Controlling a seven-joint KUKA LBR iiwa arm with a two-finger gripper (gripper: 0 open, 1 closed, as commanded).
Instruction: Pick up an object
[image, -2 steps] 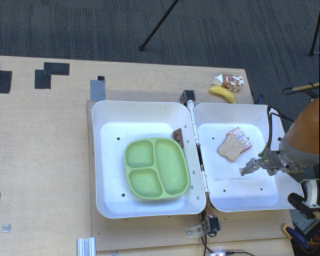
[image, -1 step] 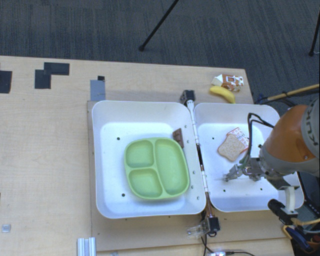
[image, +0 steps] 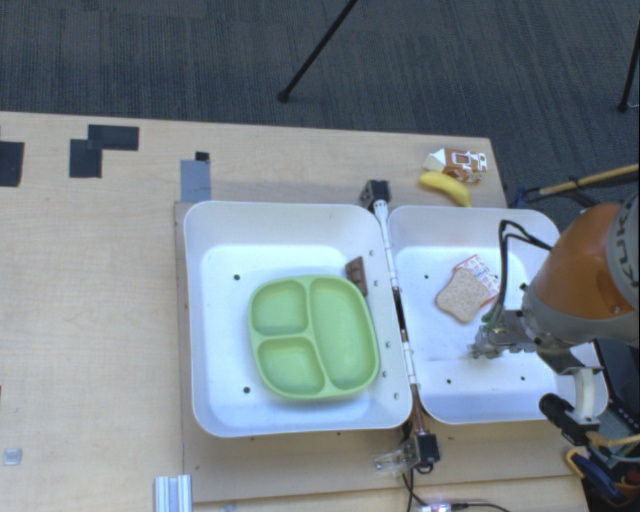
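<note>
In the right-hand bin (image: 440, 300), a slice of bread (image: 462, 296) lies flat on the white floor toward the far side, its crust edge angled. Touching its upper right corner is a small packet with red and white print (image: 477, 269), partly tucked against the bread.

The gripper (image: 488, 346) is down inside the same bin, nearer the camera than the bread and a little to its right. It sits near the bread but apart from it, with bare white floor between the two. At this angle the grey wrist and the tip blur together, so whether the hand is open or closed cannot be told; nothing can be seen caught in it. Above the wrist, the orange band (image: 590, 265) bulks large over the bin's right edge, and the arm leaves the picture to the right.

In the left bin (image: 195, 300) rests a pale green divided plate (image: 314, 338) with three compartments, lying flat and slightly turned. Just beside its far right corner, against the bin's sloping wall, is a small brown object (image: 355, 271) too small to identify.

On the wooden bench (image: 90, 300) beyond the right bin lie a banana (image: 445, 186) and, just behind it, a small white and orange toy-like item (image: 458, 160). Well to the left on the bench are a few black tape marks (image: 100, 148).
</note>
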